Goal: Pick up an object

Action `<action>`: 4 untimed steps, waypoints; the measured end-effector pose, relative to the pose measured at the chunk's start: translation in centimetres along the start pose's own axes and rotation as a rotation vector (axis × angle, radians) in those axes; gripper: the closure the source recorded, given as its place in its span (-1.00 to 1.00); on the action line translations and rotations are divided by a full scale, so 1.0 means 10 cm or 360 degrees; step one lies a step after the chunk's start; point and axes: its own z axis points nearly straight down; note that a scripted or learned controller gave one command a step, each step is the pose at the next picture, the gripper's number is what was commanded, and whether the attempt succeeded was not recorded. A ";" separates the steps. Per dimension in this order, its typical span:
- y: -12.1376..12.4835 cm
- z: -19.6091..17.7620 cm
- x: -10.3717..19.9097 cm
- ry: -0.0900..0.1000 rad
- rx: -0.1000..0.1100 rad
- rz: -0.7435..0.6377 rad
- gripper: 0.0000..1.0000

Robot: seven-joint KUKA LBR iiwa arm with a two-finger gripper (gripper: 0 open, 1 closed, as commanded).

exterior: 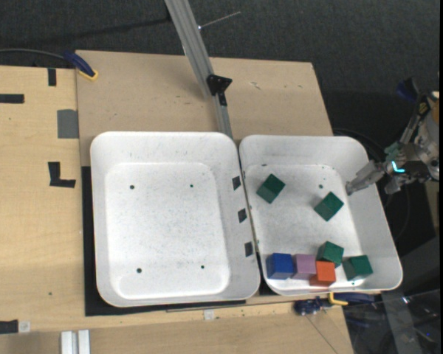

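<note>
The gripper (pixel 369 174) is poised over the right bin's (pixel 295 144) three o'clock rim, its grip state impossible to tell. Blocks are clustered at six o'clock; a green block (pixel 328 206), lying apart, seems likeliest targeted.

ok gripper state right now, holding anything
gripper: at the right bin's right rim, nothing visibly held; open or closed cannot be told.

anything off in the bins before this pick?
Nothing damaged or spilled. All blocks sit inside the right bin: two green ones loose mid-bin, five crowded along the near wall, the orange block touching neighbours, which could hamper a grasp there.
</note>
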 end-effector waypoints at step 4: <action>0.00 1.89 0.01 0.0001 0.0005 0.0000 -1.00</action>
